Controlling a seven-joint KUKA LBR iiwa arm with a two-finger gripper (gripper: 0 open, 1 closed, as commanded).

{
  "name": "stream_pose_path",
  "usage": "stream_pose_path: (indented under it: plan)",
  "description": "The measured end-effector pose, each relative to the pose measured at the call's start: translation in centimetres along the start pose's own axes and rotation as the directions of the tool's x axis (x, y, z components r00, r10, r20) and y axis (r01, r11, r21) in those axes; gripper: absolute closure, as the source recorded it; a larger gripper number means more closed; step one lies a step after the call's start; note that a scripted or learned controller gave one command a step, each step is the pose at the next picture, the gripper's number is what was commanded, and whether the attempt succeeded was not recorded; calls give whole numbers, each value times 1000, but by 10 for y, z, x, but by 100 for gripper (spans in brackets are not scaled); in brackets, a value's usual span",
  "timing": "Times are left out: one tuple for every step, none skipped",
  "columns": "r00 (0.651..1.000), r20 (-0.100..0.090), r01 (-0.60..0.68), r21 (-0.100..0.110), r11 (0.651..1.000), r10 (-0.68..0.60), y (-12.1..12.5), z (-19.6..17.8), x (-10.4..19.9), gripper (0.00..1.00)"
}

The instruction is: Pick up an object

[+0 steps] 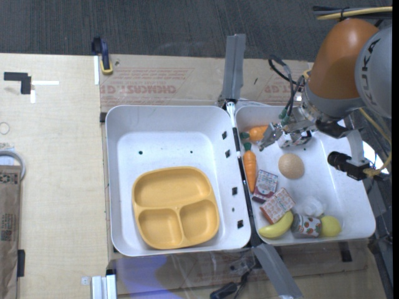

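Pincer (283, 134) hovered low at twelve o'clock in the right bin (355, 220), its grip impossible to judge. Nearest targets were the egg (290, 166) just below and the carrot (249, 167) at nine o'clock. Crowding risked a glancing, failed grasp; the round egg could roll away.

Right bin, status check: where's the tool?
Tool low over right bin's back end. Nothing seen between its fingers. Egg and carrot close by.

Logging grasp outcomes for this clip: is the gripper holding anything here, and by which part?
Cannot be told. The gripper hangs low over the right bin near an orange item; nothing is visible between its fingers.
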State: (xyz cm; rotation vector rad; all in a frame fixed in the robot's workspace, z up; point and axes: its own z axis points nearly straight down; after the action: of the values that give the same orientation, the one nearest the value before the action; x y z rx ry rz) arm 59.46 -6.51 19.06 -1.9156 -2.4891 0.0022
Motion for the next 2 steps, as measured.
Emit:
stream_pose_path:
  plan:
    - [999, -1, -54, 2, 999, 54, -30, 0, 41, 0]
    - [999, -1, -45, 2, 999, 45, -53, 69, -42, 0]
